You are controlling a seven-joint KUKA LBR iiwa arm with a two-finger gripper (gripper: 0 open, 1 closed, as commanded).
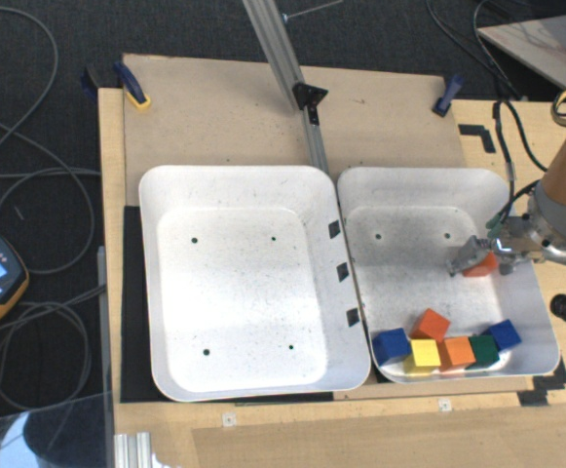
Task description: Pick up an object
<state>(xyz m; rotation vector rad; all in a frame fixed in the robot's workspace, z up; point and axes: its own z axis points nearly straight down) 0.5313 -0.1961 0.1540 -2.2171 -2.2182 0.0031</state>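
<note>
Gripper (477,257): low over the right bin (399,198), near its right wall; a red-orange block (479,269) sits at its tip, though I cannot tell whether it is gripped.

Left bin (234,281): beside the right bin, touching along the shared edge.

Cluster of blocks, right bin's near edge: blue (391,344), yellow (425,354), orange (456,352), green (484,348), a second blue (504,334), one orange block (433,324) tilted just behind.

Handling, judged: the blocks look small, rigid, light, flat-faced; best pinched across two opposite faces. The tilted orange one stands freest; the packed row leaves little finger room.
</note>
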